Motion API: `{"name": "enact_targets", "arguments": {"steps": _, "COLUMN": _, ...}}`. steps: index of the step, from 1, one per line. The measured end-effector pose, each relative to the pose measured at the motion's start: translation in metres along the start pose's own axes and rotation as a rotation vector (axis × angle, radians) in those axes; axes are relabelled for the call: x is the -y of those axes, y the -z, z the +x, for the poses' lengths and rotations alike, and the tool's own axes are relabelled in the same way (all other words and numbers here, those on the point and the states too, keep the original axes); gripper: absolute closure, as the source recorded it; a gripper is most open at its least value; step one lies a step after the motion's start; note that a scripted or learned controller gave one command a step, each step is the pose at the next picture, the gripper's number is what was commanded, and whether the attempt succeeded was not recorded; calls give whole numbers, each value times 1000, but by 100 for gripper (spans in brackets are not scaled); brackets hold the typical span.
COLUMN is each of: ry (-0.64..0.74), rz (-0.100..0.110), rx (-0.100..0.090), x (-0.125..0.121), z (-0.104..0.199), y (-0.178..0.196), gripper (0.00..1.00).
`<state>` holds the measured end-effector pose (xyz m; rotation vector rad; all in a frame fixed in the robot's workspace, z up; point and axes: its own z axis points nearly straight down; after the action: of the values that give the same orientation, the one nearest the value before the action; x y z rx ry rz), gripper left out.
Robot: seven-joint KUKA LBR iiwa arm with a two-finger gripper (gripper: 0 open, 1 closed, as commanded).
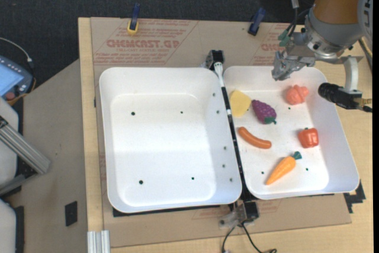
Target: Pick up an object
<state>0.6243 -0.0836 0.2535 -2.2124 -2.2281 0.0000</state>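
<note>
Six toy foods are seen scattered in the right bin (pixel 349 172) as the pincer (pixel 283 71) is held above that bin's far edge, nothing being visible between its fingers; whether they are apart or together cannot be told from this slanted view, since they merge into one dark shape. Just beside the pincer, toward the near right, a pink lumpy piece (pixel 296 94) is found, possibly a toy shrimp. Nearer the camera and slightly left of the pincer, a purple grape bunch (pixel 264 111) is laid, with a yellow cheese wedge (pixel 240 103) further left against the divider between the bins. Below these, a sausage (pixel 254 138) is placed at a slant. Well toward the camera from the pincer, a red pepper (pixel 308 137) is set near the right wall, and an orange carrot (pixel 281 168) is tilted nearest the front. Far to the pincer's left, the left bin (pixel 109 127) is seen on the cardboard-covered bench (pixel 177 38).
</note>
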Motion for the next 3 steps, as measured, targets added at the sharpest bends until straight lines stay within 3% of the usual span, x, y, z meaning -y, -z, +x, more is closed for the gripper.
{"name": "enact_targets", "arguments": {"steps": 1, "ry": -1, "rz": -9, "rx": 1, "x": 61, "z": 53, "y": 106, "gripper": 100}}
{"name": "enact_targets", "arguments": {"steps": 2, "ry": 1, "rz": -6, "rx": 0, "x": 98, "z": 112, "y": 174, "gripper": 100}}
{"name": "enact_targets", "arguments": {"steps": 3, "ry": -1, "rz": -13, "rx": 0, "x": 120, "z": 147, "y": 287, "gripper": 100}}
